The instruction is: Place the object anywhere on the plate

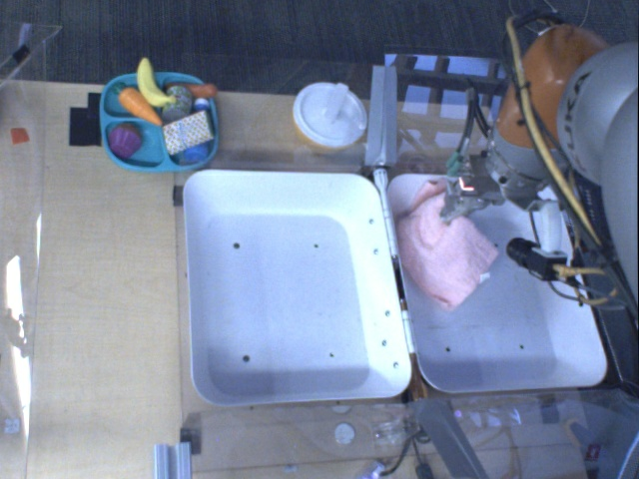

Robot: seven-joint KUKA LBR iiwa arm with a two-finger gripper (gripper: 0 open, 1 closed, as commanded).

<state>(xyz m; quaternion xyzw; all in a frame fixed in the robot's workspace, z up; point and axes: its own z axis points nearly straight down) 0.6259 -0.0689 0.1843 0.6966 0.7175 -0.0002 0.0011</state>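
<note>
We note the gripper [461,200] low over the far left part of the right bin [519,362], its tips right at the upper edge of the pink cloth [443,247]. The cloth lies crumpled against the bin's left wall, spreading from the far left corner toward the bin's middle. The tips meet the fabric, but we cannot tell how wide the gripper stands or whether any cloth sits between its parts. The arm [589,98], grey with its orange band, comes in over the bin's far right corner, cables trailing.

The left bin [290,287] sits just beside, the walls touching. On the wooden bench [90,297], near its far edge, a white round plate [330,115] on a yellow rim rests just beyond the left bin's far right corner. Toward the far left corner stands a blue divided tray [158,123] with toy food. Dark carpet [300,13] beyond.
</note>
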